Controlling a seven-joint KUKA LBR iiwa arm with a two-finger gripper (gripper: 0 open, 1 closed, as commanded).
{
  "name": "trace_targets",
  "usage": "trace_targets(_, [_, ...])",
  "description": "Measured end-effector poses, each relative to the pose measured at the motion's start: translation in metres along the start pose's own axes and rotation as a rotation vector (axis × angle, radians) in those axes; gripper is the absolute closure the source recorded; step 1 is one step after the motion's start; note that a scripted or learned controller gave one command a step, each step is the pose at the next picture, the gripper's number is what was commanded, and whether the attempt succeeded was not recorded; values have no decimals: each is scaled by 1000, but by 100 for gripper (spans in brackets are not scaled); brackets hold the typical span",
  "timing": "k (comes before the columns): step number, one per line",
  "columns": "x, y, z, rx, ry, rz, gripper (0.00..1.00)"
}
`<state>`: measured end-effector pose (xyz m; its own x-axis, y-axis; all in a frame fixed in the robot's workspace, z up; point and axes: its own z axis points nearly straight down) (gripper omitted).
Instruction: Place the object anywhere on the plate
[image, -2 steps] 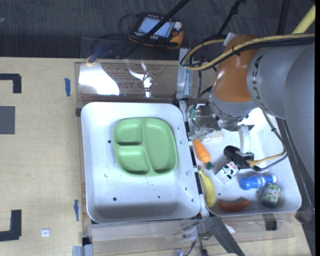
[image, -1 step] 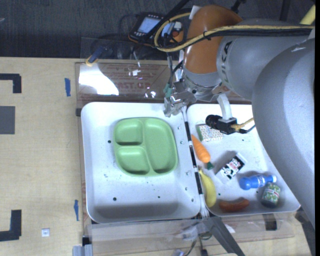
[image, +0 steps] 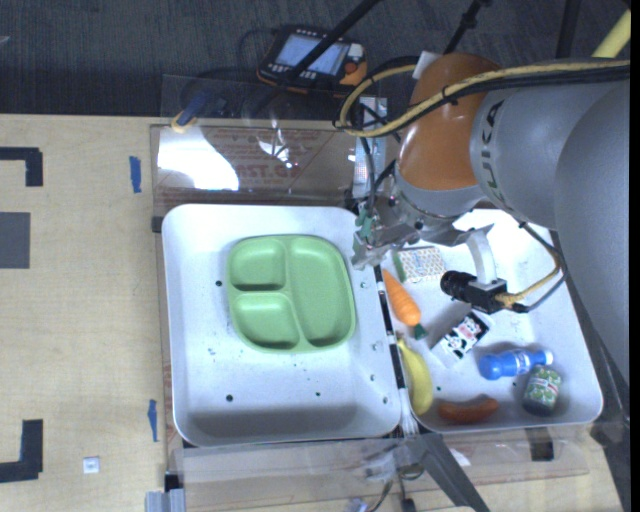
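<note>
The plate (image: 291, 291) in the left bin (image: 190, 330) lay bare, the carrot (image: 403, 300), banana (image: 417, 375) and bottle (image: 512, 362) sat in the right bin (image: 575, 340), and the gripper (image: 366, 238) hung above the divide, so nothing looked placed yet.

One fixed camera above the bench, looking down at a slant. Both bins in frame: plate (image: 291, 292) bin left-centre, arm (image: 520, 130) entering from right.
</note>
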<state>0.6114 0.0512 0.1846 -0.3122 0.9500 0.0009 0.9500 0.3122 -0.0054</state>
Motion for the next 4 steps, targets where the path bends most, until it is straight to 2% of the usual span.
trace_targets(1, [-40,-77,4,0,1,-53,100])
trace_targets(2, [28,-74,-82,-3,-1,-221,100])
trace_targets(3, [32,-8,-14,-5,-2,-644,100])
trace_targets(4, [32,-6,-21,-7,-2,-644,100])
